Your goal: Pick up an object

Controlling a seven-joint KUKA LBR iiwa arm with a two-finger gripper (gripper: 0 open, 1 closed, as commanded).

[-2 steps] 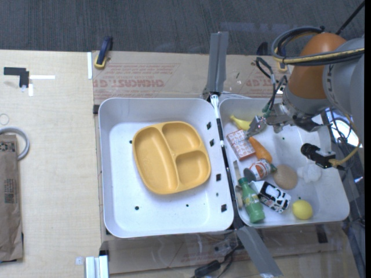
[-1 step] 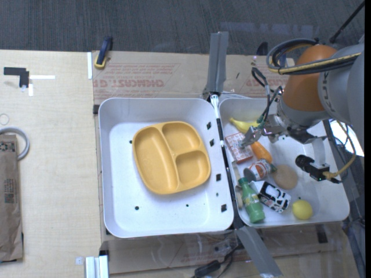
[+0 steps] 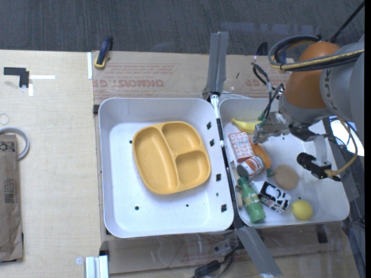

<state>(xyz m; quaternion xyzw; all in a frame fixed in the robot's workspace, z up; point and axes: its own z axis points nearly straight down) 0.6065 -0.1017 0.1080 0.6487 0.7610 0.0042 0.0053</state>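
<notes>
1. The arm (image 3: 324,80) reaches over the right bin (image 3: 339,210), its gripper (image 3: 268,131) low above the clutter at the bin's left side. This looks like the approach step; nothing is seen held, and how the tool stands cannot be told.
2. Just beside the gripper lie a curved yellow banana (image 3: 244,125), a glossy red-and-white packet (image 3: 239,145) and a smooth orange carrot (image 3: 260,154).
3. The next move calls for a descent onto one item, clear of its neighbours.
4. The left bin (image 3: 116,172) holds a three-part yellow plate (image 3: 171,156).
</notes>
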